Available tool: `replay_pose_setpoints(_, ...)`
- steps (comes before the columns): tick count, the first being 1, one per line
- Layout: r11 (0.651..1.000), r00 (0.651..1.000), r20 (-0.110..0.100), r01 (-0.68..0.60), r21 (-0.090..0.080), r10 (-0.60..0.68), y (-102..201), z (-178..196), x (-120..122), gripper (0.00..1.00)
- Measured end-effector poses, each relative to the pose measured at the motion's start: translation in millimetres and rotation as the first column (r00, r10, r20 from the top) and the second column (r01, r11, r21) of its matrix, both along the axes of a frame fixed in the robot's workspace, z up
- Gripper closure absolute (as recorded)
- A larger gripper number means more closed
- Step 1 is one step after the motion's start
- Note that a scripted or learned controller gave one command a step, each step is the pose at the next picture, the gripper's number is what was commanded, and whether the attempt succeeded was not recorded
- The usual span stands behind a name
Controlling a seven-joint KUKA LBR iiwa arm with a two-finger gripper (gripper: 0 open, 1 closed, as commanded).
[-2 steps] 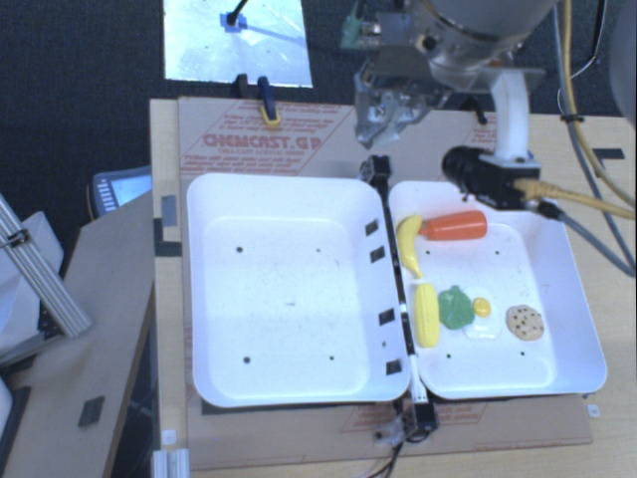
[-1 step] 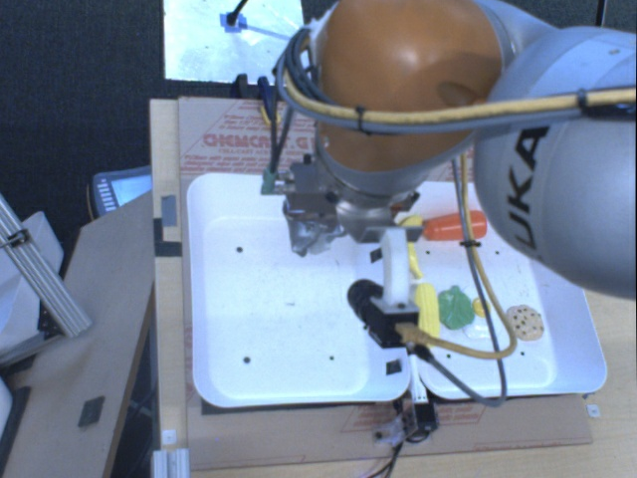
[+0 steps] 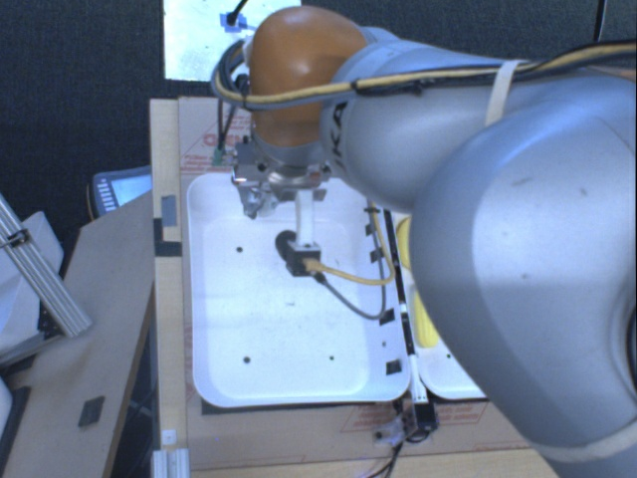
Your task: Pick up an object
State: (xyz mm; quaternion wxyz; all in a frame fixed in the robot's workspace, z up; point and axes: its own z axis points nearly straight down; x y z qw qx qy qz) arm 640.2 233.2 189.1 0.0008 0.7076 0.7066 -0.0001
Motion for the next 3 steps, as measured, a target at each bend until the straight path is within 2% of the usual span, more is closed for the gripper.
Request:
replay_pose_setpoints(1,1.000,1.000,0.015,-0.004,0.007,0.004,1,145,10,1.00)
replay_pose_setpoints(2,1.000,1.000,0.006,-0.005,0.004,0.005,1,186,19,1.00)
replay_pose_setpoints(3,1.000,1.000,-0.004,-0.003,0.001,0.003,1,139,-1,1.00)
